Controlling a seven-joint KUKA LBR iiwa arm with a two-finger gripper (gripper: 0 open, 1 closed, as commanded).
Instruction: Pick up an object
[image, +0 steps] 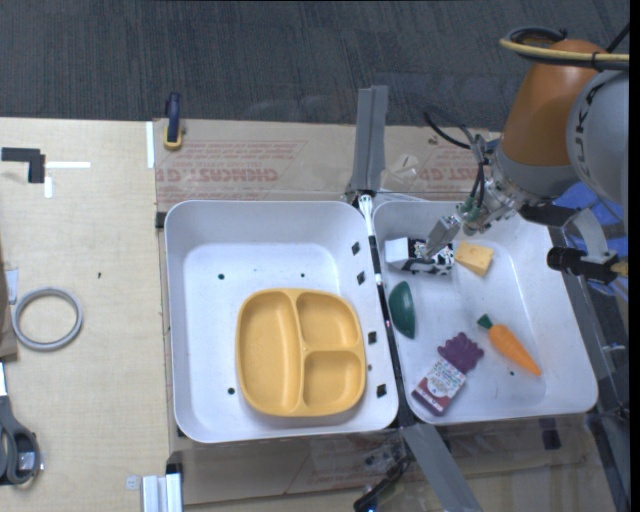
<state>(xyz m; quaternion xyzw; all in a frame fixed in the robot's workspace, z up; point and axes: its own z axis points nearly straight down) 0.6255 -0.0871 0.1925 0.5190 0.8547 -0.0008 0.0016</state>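
Cheese wedge (474, 260) lies in the right bin (560, 390), just beside the tool (447, 232) on its lower right side. A black-and-white toy (428, 264) sits directly beneath the tool. Whether the tool is apart or together cannot be told; the tip appears blurred.

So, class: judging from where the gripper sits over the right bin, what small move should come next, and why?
Probably a short descent onto the black-and-white toy. The gripper sits just above it at the back of the right bin, with the cheese wedge close beside, so going straight down seems best for avoiding the wedge.
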